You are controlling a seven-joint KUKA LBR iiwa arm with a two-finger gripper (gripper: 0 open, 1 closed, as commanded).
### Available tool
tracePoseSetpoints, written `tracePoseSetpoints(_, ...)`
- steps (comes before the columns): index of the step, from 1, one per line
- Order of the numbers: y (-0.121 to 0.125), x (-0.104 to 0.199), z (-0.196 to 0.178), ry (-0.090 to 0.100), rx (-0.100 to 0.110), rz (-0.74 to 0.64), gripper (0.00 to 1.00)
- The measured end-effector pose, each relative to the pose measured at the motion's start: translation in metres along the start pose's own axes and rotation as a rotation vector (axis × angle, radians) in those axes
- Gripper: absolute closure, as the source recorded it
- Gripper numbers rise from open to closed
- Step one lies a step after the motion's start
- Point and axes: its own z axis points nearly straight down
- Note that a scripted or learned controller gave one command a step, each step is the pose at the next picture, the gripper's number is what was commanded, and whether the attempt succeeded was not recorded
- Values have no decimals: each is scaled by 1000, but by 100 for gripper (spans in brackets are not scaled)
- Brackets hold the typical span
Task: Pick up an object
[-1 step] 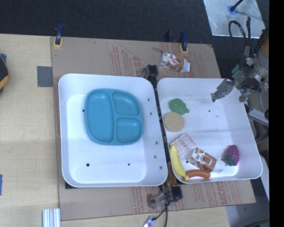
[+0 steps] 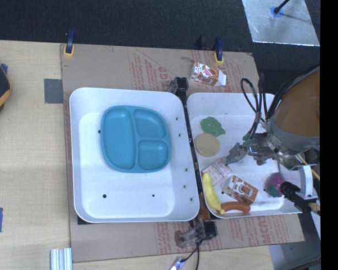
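Clutter at the near edge of the right-hand shallow white bin (image 2: 214, 101) is the main hazard: one yellow toy banana (image 2: 209, 192), one brown sausage-shaped toy (image 2: 235, 208) and one crinkled red-and-white snack packet (image 2: 240, 189) lie touching, so a descent there could snag two or slip off foil. One purple toy (image 2: 275, 184) sits beside the arm. Two-finger gripper (image 2: 237, 153): jaws apart, holding nothing, poised just above one clear wrapper (image 2: 217, 170). Beyond: one tan round disc (image 2: 207, 145), one green leafy toy (image 2: 212, 126). Left white bin (image 2: 87, 204): one blue three-section plate (image 2: 136, 138). Farthest, outside the bins: one second red-and-white packet (image 2: 208, 75).
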Motion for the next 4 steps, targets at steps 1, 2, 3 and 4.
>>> tracePoseSetpoints(1,-14,-2,71,0,-8,-2,0)
tracePoseSetpoints(2,-13,-1,60,2,-8,-7,100)
tracePoseSetpoints(3,-14,-1,60,2,-7,-7,0)
tracePoseSetpoints(4,28,12,70,-1,-7,-1,0)
